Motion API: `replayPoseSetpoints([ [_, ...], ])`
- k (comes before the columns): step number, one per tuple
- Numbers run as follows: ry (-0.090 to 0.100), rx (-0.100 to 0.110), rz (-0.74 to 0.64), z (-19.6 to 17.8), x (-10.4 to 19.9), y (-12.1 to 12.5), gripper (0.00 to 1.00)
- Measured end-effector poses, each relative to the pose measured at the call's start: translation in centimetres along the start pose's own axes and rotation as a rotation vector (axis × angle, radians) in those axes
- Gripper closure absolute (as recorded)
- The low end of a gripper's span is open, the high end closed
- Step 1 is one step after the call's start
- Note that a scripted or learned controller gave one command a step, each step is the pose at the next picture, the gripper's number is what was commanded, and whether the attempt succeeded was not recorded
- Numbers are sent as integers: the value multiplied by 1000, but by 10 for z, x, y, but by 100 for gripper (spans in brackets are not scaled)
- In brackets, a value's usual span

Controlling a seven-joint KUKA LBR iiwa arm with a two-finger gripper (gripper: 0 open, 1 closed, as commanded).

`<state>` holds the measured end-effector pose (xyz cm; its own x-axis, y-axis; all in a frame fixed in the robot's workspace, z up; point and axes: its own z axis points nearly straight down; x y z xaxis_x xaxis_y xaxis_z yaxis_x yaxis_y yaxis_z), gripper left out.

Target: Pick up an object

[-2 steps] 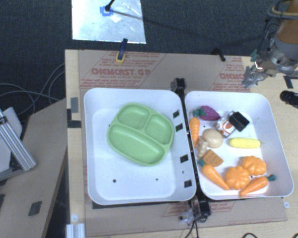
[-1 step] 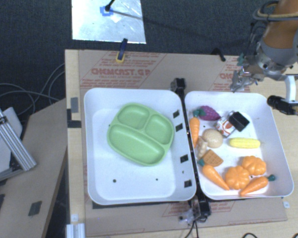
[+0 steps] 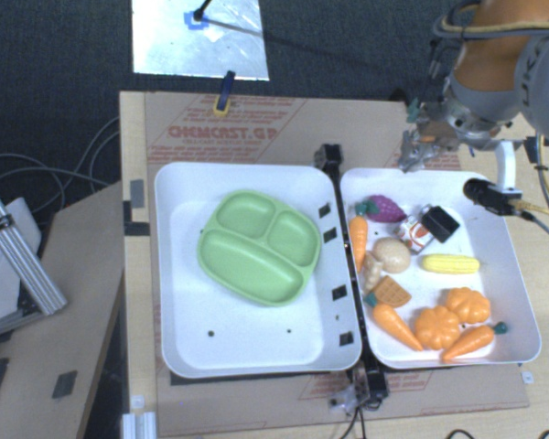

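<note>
Gripper point(image 3: 419, 156) hovers at right bin's point(image 3: 522, 273) twelve o'clock rim, finger state unclear | toy food inside, purple vegetable point(image 3: 384, 209) nearest, at seven o'clock | risk: crowded pieces may deflect a descending grasp

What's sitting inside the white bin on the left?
The left bin holds one thing: a green divided plate, lying flat with nothing in its three compartments. It covers the bin floor beneath it, so whatever might lie under it is hidden.
</note>
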<state>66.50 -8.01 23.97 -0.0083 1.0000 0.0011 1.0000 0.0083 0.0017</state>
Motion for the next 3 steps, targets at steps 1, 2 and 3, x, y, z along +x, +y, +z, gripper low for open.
replayPoseSetpoints([
  [1, 0, 0, -1, -6, 51, -4, 100],
  [2, 0, 2, -1, 6, 111, -18, 100],
  [3, -1, 1, 2, 19, 163, -19, 100],
])
